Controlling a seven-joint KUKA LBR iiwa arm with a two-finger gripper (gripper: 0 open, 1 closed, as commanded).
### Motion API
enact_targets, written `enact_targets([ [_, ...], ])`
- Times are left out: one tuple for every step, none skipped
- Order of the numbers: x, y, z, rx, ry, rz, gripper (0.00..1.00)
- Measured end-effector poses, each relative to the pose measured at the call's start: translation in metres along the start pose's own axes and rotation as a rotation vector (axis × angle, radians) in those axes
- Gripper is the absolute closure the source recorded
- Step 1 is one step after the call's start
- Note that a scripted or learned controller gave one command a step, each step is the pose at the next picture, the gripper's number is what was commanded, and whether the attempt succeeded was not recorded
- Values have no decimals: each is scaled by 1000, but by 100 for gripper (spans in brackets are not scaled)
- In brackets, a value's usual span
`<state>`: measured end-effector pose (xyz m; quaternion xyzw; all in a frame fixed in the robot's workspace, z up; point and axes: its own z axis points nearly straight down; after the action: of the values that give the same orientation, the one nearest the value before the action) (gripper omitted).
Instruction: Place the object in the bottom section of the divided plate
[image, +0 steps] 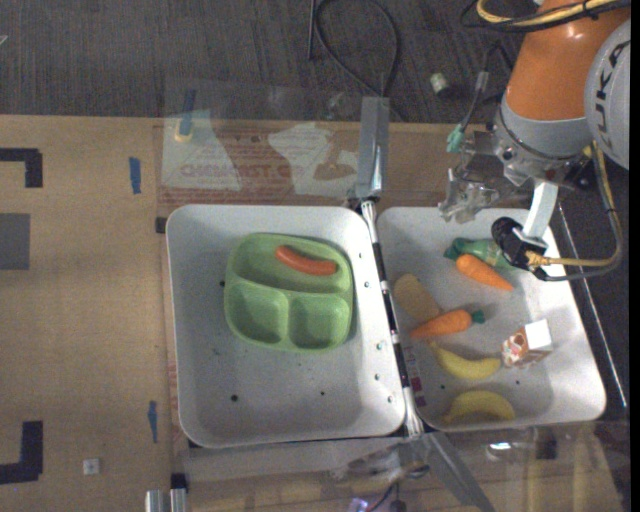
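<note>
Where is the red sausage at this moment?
The red sausage lies in the long top section of the green divided plate, which sits in the left white bin in the camera view.

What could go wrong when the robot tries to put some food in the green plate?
1. The right bin is crowded: two carrots, two bananas and a small carton lie close together, so the claw might bump a neighbour or grab the wrong thing.
2. The green plate has small sections, and a hot dog already sits in the far one. A sloppy drop could land in the wrong section.
</note>
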<state>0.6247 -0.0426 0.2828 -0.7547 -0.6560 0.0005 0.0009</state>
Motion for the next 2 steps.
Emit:
enact_targets([
  [73,-53,22,0,0,-103,100],
  [-50,-13,47,-4,-2,-1,100],
])
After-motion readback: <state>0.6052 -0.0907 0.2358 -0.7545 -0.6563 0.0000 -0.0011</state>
